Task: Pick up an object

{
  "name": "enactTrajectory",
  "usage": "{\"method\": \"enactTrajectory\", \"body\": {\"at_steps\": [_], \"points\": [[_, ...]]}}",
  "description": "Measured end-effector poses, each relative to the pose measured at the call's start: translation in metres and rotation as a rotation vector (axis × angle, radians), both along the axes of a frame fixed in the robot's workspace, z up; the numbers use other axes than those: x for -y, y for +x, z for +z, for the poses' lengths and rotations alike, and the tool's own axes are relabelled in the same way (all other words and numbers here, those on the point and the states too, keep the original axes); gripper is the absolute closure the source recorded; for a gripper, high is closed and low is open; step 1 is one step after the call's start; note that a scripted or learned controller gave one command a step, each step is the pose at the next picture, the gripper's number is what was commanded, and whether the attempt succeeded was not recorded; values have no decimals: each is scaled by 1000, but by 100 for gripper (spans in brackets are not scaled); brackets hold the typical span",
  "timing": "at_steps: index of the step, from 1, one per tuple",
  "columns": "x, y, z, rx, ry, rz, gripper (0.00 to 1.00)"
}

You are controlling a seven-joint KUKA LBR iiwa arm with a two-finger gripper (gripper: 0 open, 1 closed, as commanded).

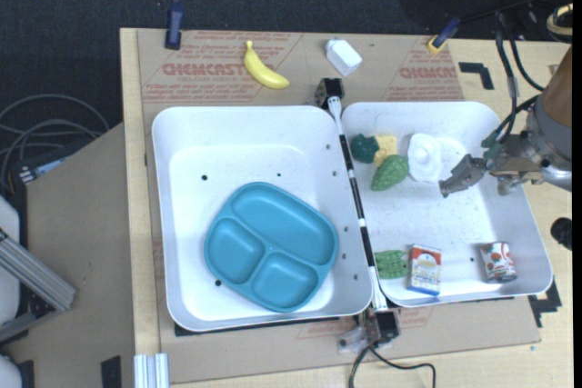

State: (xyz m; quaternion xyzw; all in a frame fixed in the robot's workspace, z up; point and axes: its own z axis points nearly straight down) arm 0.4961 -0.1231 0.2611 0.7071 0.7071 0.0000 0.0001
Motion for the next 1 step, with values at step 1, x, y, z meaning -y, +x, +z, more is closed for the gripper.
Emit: {"method": "enactTrajectory", "body": {"at_steps": [1], "points": [[-6, 102, -135, -3, 1, 1, 0]]}}
